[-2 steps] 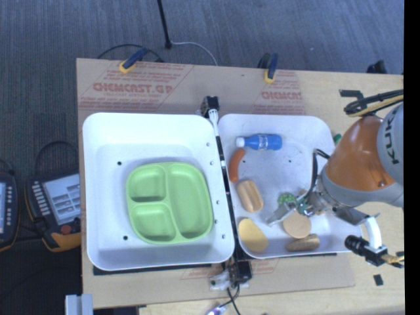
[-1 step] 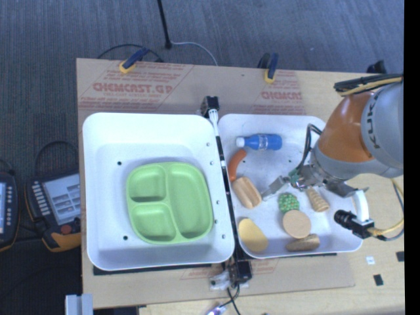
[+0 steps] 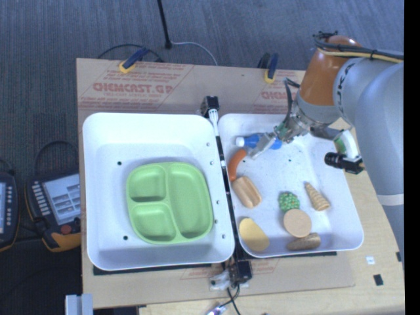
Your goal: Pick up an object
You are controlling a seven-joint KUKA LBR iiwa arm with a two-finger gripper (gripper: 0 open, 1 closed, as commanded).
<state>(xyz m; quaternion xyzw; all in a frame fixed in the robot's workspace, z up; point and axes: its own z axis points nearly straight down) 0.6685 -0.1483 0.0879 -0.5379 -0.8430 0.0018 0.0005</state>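
Note:
My gripper (image 3: 257,147) reaches down and to the left into the back left of the right bin (image 3: 341,205). Its tip sits beside a small blue and white object (image 3: 243,140) and just above an orange carrot-like piece (image 3: 235,165) that lies against the bin's left wall. In front of them lies a tan bun (image 3: 247,191). A green broccoli piece (image 3: 288,201), a ridged tan cone (image 3: 317,197), a round tan disc (image 3: 297,222), a yellow piece (image 3: 253,234) and a brown lump (image 3: 304,243) fill the bin's front. I see nothing lifted off the floor.
The left bin (image 3: 105,176) holds a green divided plate (image 3: 170,201). The grey arm with its orange band (image 3: 321,77) hangs over the right bin's back right corner. Clamps (image 3: 134,60) and cables line the board's back edge.

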